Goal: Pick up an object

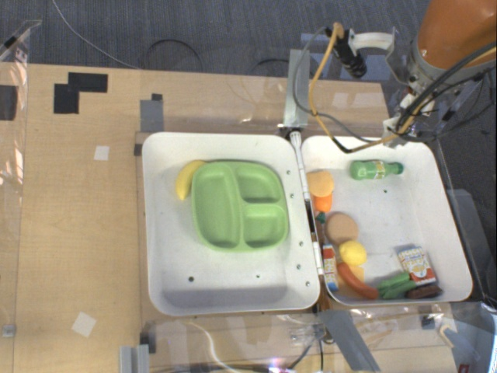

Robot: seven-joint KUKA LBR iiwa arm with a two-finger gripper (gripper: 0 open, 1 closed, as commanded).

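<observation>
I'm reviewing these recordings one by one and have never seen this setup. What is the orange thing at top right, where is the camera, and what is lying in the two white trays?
One fixed camera looks down at a slant on a wooden bench. The orange-banded grey robot arm reaches in from the right; its hand is not clearly visible, so nothing can be called held. The left shallow white bin holds a green divided plastic plate with a yellow banana tucked at its edge. The right shallow white bin holds toy food: a green bottle, an orange piece, a yellow lemon, a small printed carton.
</observation>
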